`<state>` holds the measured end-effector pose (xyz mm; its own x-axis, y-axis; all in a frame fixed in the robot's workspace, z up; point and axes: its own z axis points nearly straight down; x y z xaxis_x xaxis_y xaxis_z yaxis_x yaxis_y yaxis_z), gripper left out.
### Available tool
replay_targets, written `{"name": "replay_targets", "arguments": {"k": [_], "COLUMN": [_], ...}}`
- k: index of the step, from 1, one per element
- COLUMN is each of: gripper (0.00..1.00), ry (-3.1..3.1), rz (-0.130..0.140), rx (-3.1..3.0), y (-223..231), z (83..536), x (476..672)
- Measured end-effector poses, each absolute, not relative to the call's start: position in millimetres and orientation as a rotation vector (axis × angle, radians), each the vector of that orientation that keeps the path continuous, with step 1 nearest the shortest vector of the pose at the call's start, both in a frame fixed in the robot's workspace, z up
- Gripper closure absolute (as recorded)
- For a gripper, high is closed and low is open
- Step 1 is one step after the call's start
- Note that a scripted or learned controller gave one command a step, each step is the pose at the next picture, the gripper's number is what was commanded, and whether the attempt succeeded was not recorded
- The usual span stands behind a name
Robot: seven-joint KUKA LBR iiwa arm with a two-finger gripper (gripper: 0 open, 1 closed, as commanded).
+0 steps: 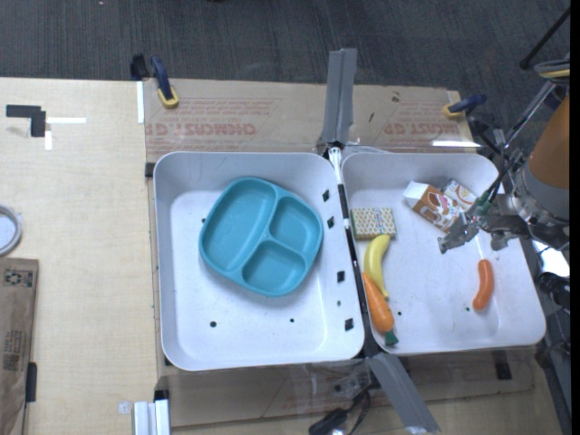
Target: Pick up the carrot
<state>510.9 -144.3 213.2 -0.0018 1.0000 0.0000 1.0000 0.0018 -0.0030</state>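
- The carrot (pixel 377 304) is lying in the right bin (pixel 507 338), close against that bin's left wall and toward its near edge, with its green tip pointing at the near rim.
- A banana (pixel 375 259) is resting just above the carrot, its lower end touching or overlapping the carrot's orange top.
- A beige cracker-like square (pixel 373 222) is sitting just above the banana, beside the divider between the bins.
- A small printed snack carton (pixel 441 203) is lying toward the far side of the right bin, tilted.
- A sausage-like orange-red piece (pixel 484 285) is lying upright in the picture on the right side of the same bin, well apart from the carrot.
- The gripper (pixel 458 236) is hanging over the right bin between the carton and the sausage-like piece, with the arm (pixel 548 161) reaching in from the right; it is well apart from the carrot.
- Nothing is sitting between the fingers; whether they are spread or clenched, I cannot tell at this size.
- The left bin (pixel 172 270) is holding a teal divided plate (pixel 261 236), lying flat near its middle.
- Both bins are sitting on cardboard (pixel 236 120) laid over the wooden surface (pixel 72 243).
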Motion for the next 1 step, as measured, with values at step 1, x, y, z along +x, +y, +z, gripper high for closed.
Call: {"name": "replay_targets", "arguments": {"k": [1], "gripper": [0.0], "ry": [-2.138], "rz": [0.005], "rx": [-2.298], "y": [-93.8], "z": [141.0], "x": [496.9]}}
